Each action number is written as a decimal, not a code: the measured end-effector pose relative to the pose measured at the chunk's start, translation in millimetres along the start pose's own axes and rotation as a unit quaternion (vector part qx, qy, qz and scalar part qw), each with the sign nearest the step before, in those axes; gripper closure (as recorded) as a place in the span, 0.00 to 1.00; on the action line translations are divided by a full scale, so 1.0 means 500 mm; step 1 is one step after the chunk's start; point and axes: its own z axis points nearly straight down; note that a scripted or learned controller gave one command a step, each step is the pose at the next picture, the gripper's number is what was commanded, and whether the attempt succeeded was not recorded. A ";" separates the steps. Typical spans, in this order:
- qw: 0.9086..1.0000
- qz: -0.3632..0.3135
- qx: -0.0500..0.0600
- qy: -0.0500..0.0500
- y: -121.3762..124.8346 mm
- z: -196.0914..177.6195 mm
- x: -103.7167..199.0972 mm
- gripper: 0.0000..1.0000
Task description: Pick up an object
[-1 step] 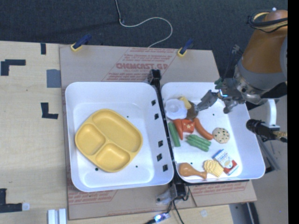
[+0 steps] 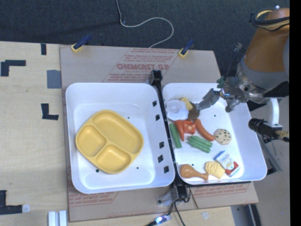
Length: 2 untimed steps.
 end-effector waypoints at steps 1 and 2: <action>1.000 0.000 0.002 0.000 0.005 0.088 0.007 0.00; 1.000 0.000 0.003 0.000 0.007 0.217 0.005 0.00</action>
